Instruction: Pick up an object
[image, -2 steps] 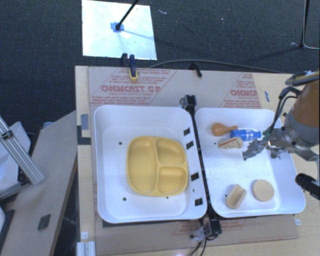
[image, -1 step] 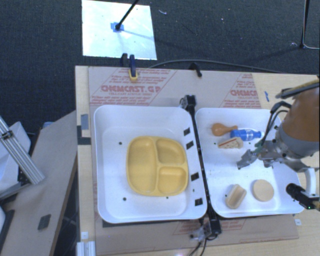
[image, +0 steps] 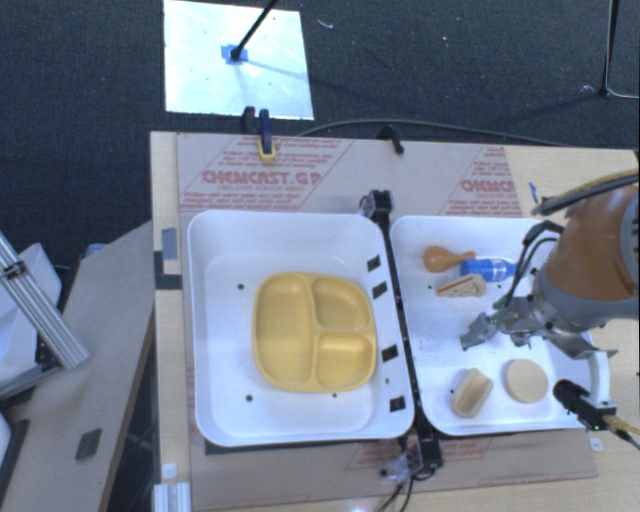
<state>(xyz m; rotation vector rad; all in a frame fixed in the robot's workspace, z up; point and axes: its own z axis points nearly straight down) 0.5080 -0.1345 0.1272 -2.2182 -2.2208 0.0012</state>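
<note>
Your gripper hangs over the right bin, among the items; you cannot tell its state. Around it lie a wedge, a blue bottle, a brown pear-shaped piece, a round disc and a bread roll. The left bin holds a yellow divided plate.

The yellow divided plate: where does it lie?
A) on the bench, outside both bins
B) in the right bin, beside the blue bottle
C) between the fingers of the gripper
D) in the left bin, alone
D: the yellow divided plate lies flat on the floor of the left bin with nothing else in it, while the small items lie in the right bin.
</note>
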